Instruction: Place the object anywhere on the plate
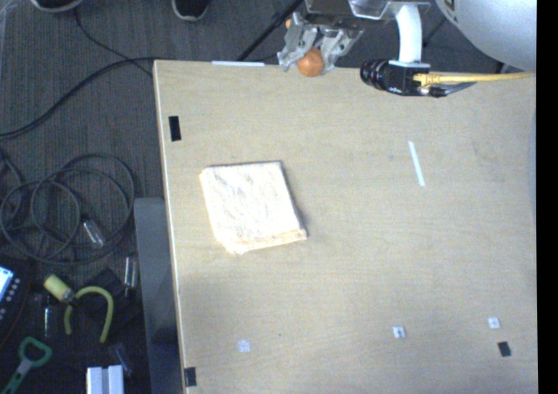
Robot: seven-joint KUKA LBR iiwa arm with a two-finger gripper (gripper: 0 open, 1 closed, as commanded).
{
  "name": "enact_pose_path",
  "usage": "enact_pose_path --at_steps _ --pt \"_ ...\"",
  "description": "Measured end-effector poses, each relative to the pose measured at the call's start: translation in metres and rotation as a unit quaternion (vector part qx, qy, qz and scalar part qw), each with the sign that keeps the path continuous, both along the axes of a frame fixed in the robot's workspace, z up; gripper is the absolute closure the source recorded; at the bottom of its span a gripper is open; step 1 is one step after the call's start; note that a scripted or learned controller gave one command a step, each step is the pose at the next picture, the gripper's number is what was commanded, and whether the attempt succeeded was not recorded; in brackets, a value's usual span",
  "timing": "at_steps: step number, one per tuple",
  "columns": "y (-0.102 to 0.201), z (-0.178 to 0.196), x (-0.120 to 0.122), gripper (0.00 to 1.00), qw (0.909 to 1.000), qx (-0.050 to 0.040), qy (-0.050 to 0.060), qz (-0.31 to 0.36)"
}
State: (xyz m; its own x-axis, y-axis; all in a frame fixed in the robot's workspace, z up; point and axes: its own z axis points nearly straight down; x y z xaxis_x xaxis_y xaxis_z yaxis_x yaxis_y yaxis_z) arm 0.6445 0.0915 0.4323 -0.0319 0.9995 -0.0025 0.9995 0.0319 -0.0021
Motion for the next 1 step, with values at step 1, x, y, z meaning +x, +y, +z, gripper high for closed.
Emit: enact_pose_path --at_steps 1 --pt "-0.022 0.0001 -0.0283 1.0 0.9983 0.0001 0.0 -0.059"
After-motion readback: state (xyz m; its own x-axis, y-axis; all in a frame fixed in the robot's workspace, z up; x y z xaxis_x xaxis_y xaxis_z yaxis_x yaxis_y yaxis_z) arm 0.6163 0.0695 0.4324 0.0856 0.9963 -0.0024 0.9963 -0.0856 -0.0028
